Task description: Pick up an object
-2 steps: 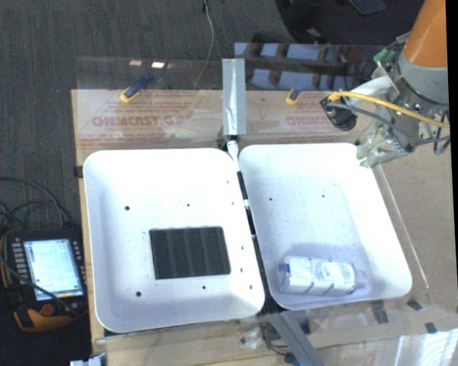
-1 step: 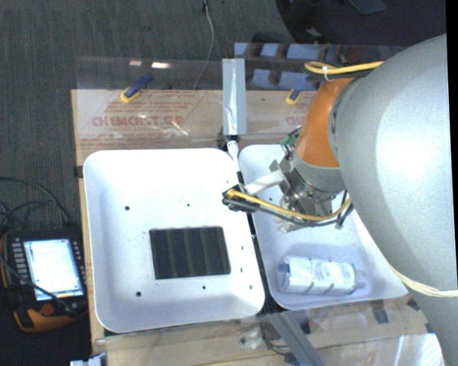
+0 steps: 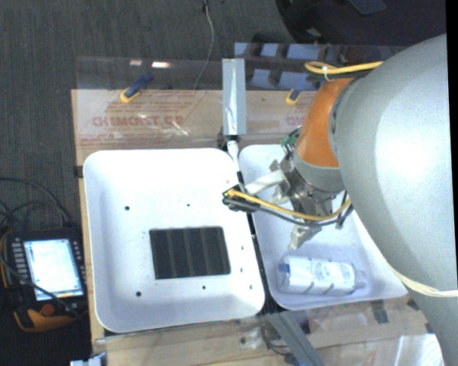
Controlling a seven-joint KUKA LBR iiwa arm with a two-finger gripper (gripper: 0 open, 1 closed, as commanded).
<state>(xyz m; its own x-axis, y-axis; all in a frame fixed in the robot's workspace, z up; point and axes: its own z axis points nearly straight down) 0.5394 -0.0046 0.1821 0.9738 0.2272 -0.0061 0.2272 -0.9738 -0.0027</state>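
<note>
Pincer [image 3: 301, 234] over right bin [image 3: 262, 165]; its opening cannot be told. Bottle [image 3: 322, 277] lies just below it: likely light, smooth, slippery. Grasp across its middle.

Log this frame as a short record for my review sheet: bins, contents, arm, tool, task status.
left bin: white bin, holds a dark ribbed rectangular panel near its middle
right bin: white bin, holds a white bottle lying on its side near the front edge
arm: grey arm with orange band, over the right bin
tool: tool above and left of the bottle; finger state unclear
task status: bottle lying in the bin, not lifted
</note>
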